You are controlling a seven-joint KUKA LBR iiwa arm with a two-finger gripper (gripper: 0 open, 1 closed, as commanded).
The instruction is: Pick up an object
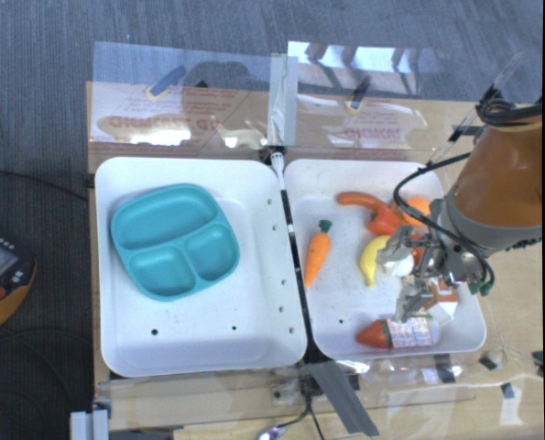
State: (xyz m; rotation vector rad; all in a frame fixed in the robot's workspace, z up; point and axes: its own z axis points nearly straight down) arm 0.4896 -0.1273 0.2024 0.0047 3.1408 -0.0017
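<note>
Beside gripper (417,278) (right bin), banana (372,258), touching

No legible text, faint reddish printing on the clear panels (162,126) behind the bins too blurred to read, small packet (409,334) label unreadable

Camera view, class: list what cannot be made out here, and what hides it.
1. Gripper in the right bin: fingers too small and cluttered to read.
2. Orange items behind the banana: partly covered by the arm.
3. Label on the small pack: too small to read.
</note>
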